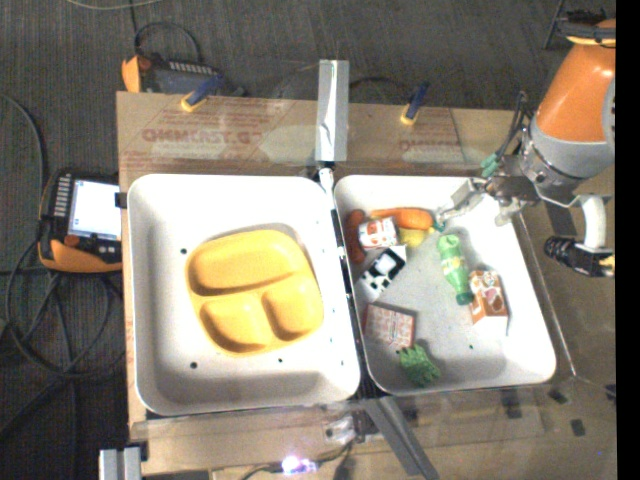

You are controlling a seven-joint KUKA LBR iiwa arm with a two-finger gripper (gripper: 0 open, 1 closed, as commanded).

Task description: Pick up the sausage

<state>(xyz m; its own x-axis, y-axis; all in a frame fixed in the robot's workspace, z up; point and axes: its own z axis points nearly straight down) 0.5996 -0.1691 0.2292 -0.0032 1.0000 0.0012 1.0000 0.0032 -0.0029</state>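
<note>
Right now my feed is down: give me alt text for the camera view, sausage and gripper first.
The gripper hovers over the right bin's upper edge, just right of the sausage, which lies near the bin's top beside a small carton. A green bottle and other toy foods lie scattered below. The left bin holds a yellow divided tray.

The KUKA arm (pixel 578 108) beside the right-hand white bin (pixel 530 368): a rounded orange band above a grey wrist collar, dark cabling at its side, and a slim pale metal gripper (pixel 462 200) with teal-green accents.
</note>
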